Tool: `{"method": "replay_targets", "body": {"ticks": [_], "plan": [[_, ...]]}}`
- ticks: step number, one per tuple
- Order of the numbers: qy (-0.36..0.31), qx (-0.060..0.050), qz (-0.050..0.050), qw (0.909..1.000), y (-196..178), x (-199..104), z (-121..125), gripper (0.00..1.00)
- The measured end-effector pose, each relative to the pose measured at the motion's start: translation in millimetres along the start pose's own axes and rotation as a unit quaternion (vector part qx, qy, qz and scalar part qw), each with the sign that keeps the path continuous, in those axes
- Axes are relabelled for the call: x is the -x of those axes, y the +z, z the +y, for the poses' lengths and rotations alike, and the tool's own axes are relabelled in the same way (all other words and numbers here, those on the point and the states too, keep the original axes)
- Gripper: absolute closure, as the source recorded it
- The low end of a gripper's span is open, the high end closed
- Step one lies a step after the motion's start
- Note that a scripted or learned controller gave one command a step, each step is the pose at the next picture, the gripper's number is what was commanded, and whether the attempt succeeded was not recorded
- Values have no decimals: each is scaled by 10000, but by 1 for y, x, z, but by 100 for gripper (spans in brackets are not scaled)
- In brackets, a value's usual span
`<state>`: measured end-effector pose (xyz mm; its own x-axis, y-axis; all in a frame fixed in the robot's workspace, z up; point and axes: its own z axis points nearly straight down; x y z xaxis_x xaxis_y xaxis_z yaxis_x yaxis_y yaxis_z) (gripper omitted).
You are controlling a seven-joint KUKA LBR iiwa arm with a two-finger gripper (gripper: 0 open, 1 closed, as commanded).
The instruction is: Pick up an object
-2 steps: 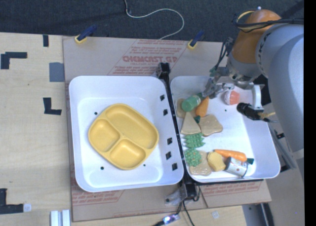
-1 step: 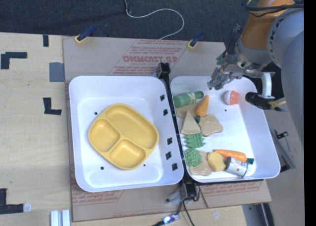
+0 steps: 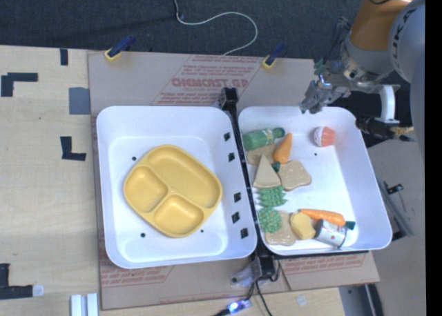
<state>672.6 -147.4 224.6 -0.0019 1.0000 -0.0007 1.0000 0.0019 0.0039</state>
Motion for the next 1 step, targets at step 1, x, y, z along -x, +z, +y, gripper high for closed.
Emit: {"method": "replay_targets", "body": {"ticks": [1], "plan": [[-5, -43, 7, 10000, 10, -40, -39, 100]]}}
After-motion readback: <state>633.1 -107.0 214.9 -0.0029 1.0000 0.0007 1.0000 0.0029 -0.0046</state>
